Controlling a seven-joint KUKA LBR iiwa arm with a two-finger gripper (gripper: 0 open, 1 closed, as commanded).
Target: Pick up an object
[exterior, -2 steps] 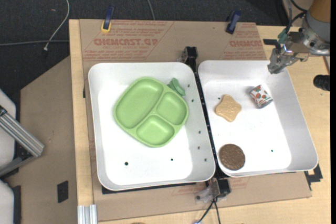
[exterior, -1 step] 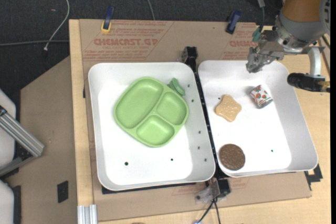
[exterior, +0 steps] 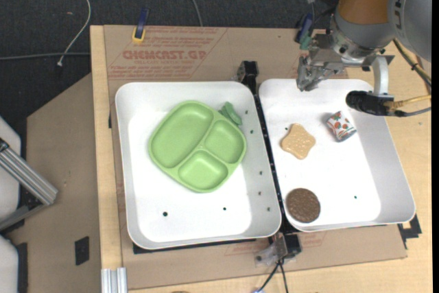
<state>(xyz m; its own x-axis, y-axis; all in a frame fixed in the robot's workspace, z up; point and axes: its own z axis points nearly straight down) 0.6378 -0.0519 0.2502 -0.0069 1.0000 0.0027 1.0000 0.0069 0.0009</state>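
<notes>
Cardboard sheet under two white bins on dark carpet; end effector grip unclear

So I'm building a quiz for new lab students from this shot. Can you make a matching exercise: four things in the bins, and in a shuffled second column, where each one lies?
Things:
1. green divided plate
2. tan star-shaped cookie
3. dark brown round cookie
4. small red and white carton

Places:
A. right bin, near front edge
B. left bin, middle
C. right bin, toward the arm's side, tilted
D. right bin, near the divider between bins

Pairs: 1-B, 2-D, 3-A, 4-C
</notes>
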